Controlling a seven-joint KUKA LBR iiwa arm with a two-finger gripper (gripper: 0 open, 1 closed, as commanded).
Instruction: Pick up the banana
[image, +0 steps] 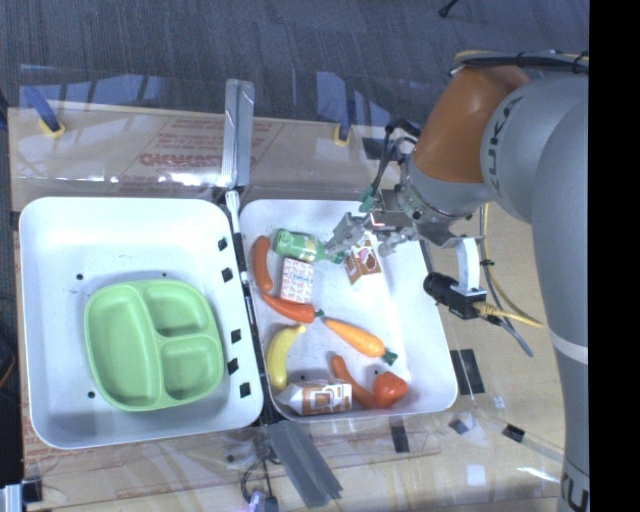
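Note:
The yellow banana (280, 355) lies in the right bin (425, 330) near its front left corner, curved and pointing toward the bin's front wall. My gripper (362, 236) hangs over the far part of the same bin, well behind and to the right of the banana. A small brown-and-white packet (363, 259) sits right under the gripper; I cannot tell if it is held or lying in the bin.
Around the banana lie a carrot (352, 337), a red chili (288, 308), a brown bottle (320, 398), a red tomato (390, 387), a pink wafer pack (296, 280), a sausage (262, 265) and a green can (293, 244). The left bin (50, 240) holds a green divided plate (155, 343).

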